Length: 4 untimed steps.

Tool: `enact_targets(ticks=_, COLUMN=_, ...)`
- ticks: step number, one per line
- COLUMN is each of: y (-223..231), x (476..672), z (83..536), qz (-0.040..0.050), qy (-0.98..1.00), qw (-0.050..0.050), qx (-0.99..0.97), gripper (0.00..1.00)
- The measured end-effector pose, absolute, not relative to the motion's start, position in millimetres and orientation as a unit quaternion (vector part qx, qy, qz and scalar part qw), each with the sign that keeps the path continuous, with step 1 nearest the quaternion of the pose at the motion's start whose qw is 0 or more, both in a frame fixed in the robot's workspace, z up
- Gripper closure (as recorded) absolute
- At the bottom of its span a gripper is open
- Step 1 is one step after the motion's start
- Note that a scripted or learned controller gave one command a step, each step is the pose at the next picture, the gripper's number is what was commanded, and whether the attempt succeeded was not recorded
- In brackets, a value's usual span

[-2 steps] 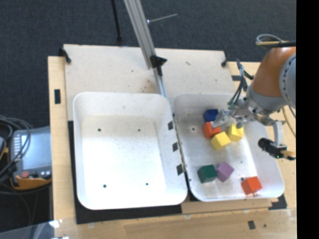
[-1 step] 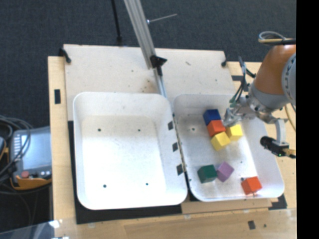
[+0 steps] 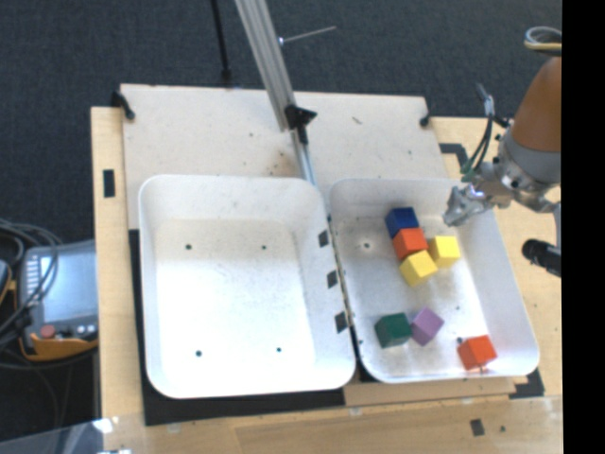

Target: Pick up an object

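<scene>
Yellow block, likely light, rigid wood, is being approached right of centre by the gripper; opposite flat faces are being favoured; finger spread cannot be told

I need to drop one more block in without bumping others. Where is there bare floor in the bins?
The left bin is bare floor wall to wall. In the right bin, the strip along its left wall, beside the green block, is free. Its middle is crowded: blue block, orange block and two yellow blocks cluster near the gripper.
</scene>
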<state>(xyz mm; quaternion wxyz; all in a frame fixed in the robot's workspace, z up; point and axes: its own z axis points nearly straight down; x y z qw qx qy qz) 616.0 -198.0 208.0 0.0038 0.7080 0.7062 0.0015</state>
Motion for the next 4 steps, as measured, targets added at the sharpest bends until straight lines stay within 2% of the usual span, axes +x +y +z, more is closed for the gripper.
enact_targets(ticks=1, y=-192.3, x=618.9, z=270.8, qz=0.0022, qy=0.708, qw=0.004, qx=0.706, gripper=1.0)
enact_targets(ticks=2, y=-193.5, x=619.8, z=299.7, qz=0.0013, qy=0.709, qw=0.002, qx=0.705, gripper=1.0)
enact_targets(ticks=3, y=-147.9, x=629.3, z=283.2, qz=0.0, qy=0.709, qw=0.0, qx=0.705, gripper=1.0)
enact_targets(ticks=4, y=-99.5, x=629.3, z=283.8, qz=0.0003, qy=0.709, qw=0.0, qx=0.705, gripper=1.0)
